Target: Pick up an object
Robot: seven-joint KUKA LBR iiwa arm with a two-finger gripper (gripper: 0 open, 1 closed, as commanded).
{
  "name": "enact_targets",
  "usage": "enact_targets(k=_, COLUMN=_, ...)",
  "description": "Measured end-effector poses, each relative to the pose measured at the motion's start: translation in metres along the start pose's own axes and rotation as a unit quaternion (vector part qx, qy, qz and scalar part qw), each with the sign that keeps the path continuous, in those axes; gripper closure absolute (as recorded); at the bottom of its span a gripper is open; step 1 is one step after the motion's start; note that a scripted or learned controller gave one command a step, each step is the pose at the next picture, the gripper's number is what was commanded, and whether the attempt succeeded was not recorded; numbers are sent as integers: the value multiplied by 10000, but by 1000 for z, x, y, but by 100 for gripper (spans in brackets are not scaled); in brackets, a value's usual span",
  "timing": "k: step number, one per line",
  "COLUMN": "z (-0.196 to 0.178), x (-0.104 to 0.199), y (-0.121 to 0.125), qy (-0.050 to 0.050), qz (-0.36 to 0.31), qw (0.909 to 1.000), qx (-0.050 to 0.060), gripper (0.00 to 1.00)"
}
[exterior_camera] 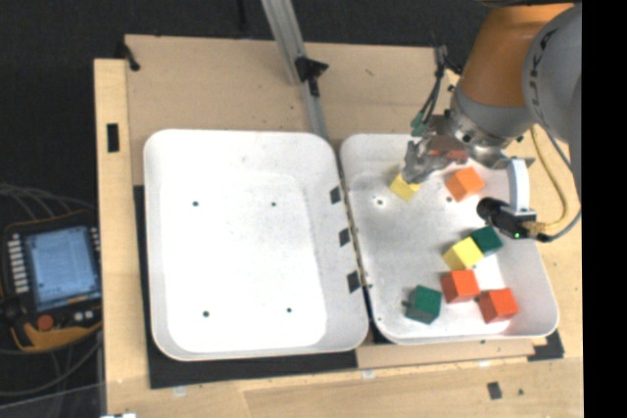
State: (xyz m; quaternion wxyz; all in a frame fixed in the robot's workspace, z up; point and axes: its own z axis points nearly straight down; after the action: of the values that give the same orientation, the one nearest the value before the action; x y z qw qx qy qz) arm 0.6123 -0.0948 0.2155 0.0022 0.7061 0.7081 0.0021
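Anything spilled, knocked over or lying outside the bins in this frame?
Nothing stands out. All the blocks lie inside the right bin; the yellow block sits at the gripper, and the dark green block lies slightly apart from the cluster.

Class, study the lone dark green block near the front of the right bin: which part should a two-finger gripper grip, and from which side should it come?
Grip the dark green block across two opposite side faces, coming straight down from above. It sits apart from the orange block beside it, probably leaving room for fingers.

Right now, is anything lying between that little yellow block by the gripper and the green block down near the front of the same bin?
No. In the camera view, only bare white bin floor separates the yellow block from the green block.
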Motion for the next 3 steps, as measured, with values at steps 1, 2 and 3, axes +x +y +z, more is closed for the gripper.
enact_targets(k=1, z=-60, x=-9, y=5, qy=-6, qz=-8, qw=10000, qx=-11, gripper=100)
enact_targets(k=2, z=-44, x=36, y=19, qy=-6, qz=-12, qw=10000, qx=21, gripper=100)
enact_targets(k=3, z=-49, x=87, y=24, qy=-2, qz=-18, qw=10000, qx=15, gripper=100)
